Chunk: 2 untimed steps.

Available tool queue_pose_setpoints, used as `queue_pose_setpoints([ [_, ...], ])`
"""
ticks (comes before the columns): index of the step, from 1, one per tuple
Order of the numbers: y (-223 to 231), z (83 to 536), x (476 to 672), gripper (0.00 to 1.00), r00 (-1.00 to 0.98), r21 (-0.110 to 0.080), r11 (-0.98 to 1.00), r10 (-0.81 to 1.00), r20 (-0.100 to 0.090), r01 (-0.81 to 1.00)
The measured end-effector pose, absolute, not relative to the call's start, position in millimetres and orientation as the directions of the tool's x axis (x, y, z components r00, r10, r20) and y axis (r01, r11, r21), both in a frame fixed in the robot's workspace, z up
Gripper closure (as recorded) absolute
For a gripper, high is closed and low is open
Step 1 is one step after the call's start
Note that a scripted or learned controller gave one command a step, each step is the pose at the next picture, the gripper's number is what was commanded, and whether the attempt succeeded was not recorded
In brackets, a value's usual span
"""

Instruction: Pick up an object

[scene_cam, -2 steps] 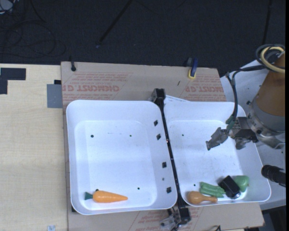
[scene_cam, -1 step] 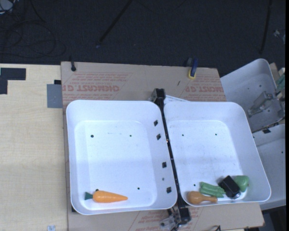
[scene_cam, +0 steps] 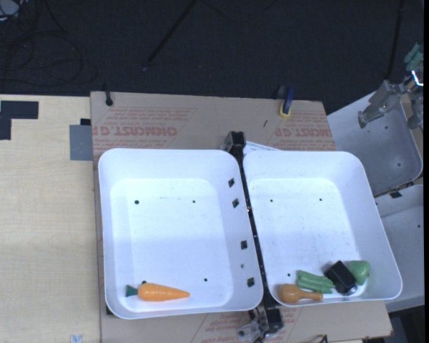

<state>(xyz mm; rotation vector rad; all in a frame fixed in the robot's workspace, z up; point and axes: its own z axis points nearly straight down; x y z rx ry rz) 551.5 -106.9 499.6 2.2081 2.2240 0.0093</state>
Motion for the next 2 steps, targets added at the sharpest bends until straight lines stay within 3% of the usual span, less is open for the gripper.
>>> queue_pose_setpoints([
  [1,-124,540,582.4,0.00,0.000,0.002,0.000,1.000,-0.002,1.000],
  [2,-183,536,646.2,0.00,0.003,-0.002,-0.003,1.000,-0.003,1.000],
])
